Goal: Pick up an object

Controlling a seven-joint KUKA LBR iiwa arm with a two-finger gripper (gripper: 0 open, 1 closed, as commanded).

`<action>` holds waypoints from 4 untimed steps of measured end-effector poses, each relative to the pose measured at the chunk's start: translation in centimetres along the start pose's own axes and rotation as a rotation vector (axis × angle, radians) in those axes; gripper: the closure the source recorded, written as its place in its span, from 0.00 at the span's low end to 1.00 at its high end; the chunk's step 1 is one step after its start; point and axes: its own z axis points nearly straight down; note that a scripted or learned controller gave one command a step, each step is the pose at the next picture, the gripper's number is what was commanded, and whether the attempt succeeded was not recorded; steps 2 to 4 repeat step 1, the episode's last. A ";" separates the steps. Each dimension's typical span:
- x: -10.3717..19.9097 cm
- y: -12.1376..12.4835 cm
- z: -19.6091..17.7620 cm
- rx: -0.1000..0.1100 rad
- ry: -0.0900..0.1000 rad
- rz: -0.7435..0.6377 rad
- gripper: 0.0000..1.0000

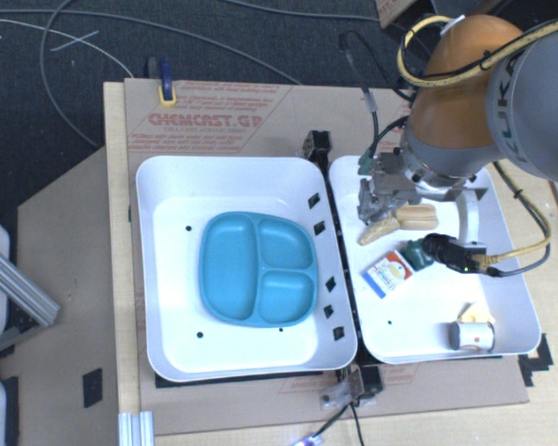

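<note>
White plastic forms both bins: the left bin (158,249) carries a blue divided plate (258,268), and the right bin (511,305) has the grey arm (502,91) over its far end. The gripper (383,214) sits low, touching a tan wooden piece (405,220); whether it grips I cannot tell. Nearby lie a small carton (388,273) and a capped little jar (471,334).

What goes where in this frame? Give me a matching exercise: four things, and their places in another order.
Things:
1. blue divided plastic plate
2. tan wooden block
3. small red, white and blue carton
4. small white and yellow cylinder

Places:
A. right bin, near front corner
B. left bin, middle
C. right bin, just below the claw
D. right bin, centre-left

Pairs: 1-B, 2-C, 3-D, 4-A
</note>
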 end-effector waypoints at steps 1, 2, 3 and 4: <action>6.1 -1.8 -0.6 0.000 0.000 -0.002 1.00; 6.1 -1.8 -0.6 0.000 0.000 -0.002 1.00; 6.1 -1.8 -0.6 0.000 0.000 -0.002 1.00; 6.1 -1.8 -0.6 0.000 0.000 -0.002 1.00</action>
